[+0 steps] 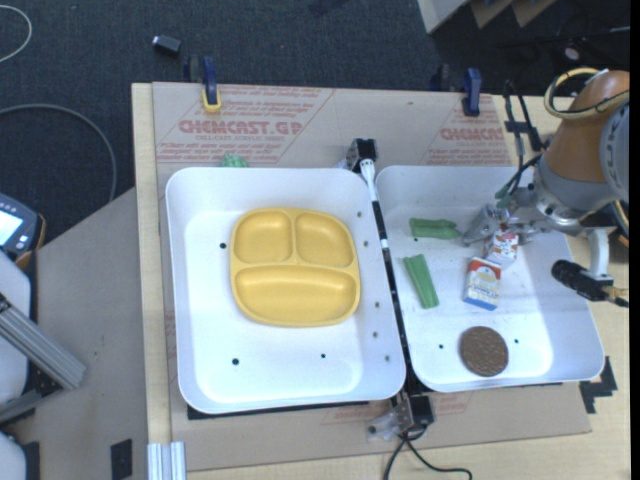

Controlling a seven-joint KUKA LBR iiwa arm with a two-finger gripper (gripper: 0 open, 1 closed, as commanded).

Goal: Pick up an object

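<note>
The right bin point(540, 340) holds a small white carton point(483, 280) with red and blue print, lying tilted near the middle. A flat green piece point(433, 230) lies toward the bin's back left, and a second green piece point(421, 280) lies in front of it. A round brown disc point(484, 350) rests near the front edge. My gripper point(496, 228) reaches in from the right and sits low, just above the carton's upper end and to the right of the back green piece. Nothing can be seen held in it.
The left bin point(200, 308) carries a yellow divided plate point(295, 266) at its centre. A black strip with clips point(378, 230) runs between the two bins. Blue clamps point(209, 80) hold the cardboard sheet at the back.
</note>
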